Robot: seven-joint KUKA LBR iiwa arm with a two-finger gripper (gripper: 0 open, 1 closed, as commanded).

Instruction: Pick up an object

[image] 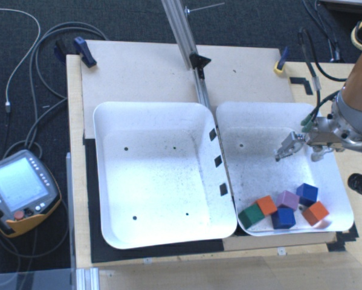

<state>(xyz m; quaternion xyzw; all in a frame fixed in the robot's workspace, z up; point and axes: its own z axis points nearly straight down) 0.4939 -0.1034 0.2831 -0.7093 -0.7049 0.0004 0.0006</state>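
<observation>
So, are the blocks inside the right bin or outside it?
Inside: all six blocks lie clustered in the right bin's near corner.

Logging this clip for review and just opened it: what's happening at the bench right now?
The arm reaches in from the right, and its end effector hangs over the right bin, above a bare stretch of its floor. The blocks sit bunched in that bin's near corner: a green block, two orange blocks, a purple block and two blue blocks. Nothing is between the fingers, so no pick has happened yet. The left bin sits alongside.
</observation>
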